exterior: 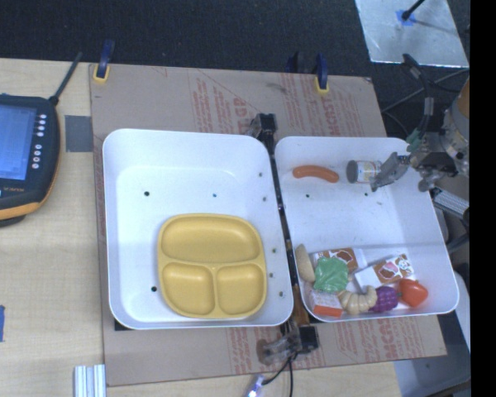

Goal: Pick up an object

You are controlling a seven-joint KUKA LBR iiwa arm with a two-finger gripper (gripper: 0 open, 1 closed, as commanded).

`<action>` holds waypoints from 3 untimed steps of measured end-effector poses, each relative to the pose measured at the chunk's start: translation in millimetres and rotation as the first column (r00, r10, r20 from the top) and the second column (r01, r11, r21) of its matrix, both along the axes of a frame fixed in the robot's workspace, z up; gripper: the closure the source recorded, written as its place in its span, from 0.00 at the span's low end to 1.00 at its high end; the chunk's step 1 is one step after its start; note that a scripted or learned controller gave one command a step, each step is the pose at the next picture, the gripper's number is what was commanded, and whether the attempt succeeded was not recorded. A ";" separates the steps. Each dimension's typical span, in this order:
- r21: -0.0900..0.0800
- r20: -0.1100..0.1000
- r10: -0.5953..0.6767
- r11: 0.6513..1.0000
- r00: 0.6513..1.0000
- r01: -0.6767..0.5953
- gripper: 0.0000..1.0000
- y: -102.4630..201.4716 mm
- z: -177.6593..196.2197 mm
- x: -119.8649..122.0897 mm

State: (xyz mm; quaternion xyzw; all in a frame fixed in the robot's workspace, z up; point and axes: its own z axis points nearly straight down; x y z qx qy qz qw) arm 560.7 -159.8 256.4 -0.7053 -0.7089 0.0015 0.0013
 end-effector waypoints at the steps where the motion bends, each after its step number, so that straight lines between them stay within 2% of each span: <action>1: 0.000 -0.005 0.001 1.000 1.000 -0.001 0.00 45.7 -147.1 90.9; 2: -0.001 -0.002 0.001 1.000 1.000 -0.001 0.00 63.8 -164.6 95.3; 3: -0.001 0.001 -0.001 1.000 1.000 0.001 0.00 59.2 -164.3 95.6</action>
